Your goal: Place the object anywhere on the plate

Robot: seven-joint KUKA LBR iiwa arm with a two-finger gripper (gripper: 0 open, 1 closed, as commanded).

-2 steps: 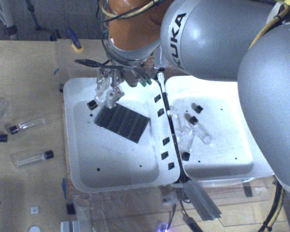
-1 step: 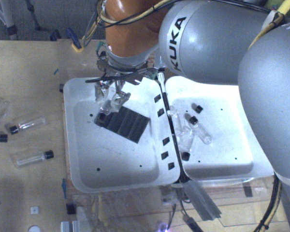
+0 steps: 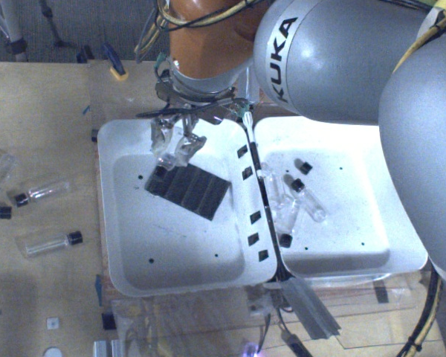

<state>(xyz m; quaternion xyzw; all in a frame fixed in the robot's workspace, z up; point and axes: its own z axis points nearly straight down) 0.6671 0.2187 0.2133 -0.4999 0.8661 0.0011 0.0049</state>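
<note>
In left bin (image 3: 119,222) | gripper (image 3: 177,149) over dark plate (image 3: 188,189) | held object unclear

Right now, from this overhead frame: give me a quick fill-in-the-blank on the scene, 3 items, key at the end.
1. The dark ridged plate lies in the ____ bin of the view.
2. The gripper hangs above the plate's ____ corner in the image.
3. The clear vials with black caps lie in the ____ bin.

Missing words: left; upper-left; right
</note>
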